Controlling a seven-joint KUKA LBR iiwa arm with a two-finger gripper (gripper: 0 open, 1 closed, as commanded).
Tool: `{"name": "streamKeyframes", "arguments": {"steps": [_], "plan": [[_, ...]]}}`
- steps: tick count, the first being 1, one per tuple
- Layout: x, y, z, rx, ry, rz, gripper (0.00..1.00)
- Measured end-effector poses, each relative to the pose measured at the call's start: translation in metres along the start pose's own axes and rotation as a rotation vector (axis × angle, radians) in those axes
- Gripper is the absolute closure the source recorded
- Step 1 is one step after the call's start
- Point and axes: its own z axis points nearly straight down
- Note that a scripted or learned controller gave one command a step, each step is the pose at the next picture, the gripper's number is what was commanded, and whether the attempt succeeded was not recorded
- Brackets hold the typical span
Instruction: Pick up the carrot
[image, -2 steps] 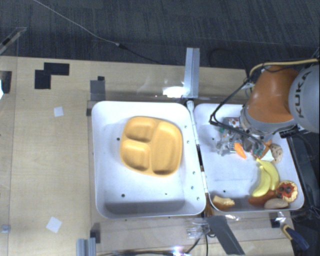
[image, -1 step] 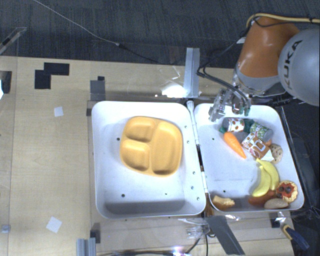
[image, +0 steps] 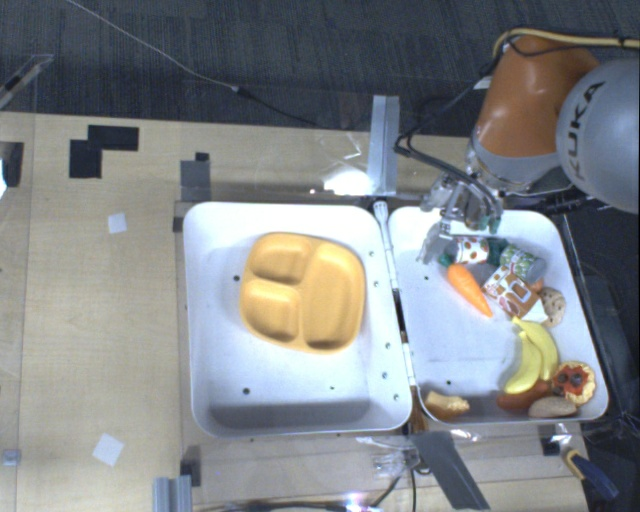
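An orange carrot (image: 468, 287) lies slanted in the right bin (image: 440, 345), its thick end up-left and its tip pointing down-right. My gripper (image: 452, 236) hangs just above the carrot's thick end, near the bin's back edge. Its fingers (image: 434, 243) stand apart, with nothing between them.
Beside the carrot lie a patterned carton (image: 514, 280), a small green-and-white item (image: 472, 250), a cookie (image: 553, 305), a banana (image: 532, 357), a red fruit (image: 574, 382) and a small pastry (image: 446, 405). A yellow divided plate (image: 303, 290) sits in the left bin (image: 215, 380).
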Motion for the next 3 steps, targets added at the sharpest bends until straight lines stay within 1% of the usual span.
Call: {"name": "streamKeyframes", "arguments": {"steps": [1,2,3], "plan": [[0.023,-0.042,0.098,0.0,-0.002,0.138,0.0],[0.021,-0.039,0.085,-0.003,-0.01,0.133,1.0],[0.064,0.0,-0.003,-0.002,-0.003,0.247,1.0]]}}
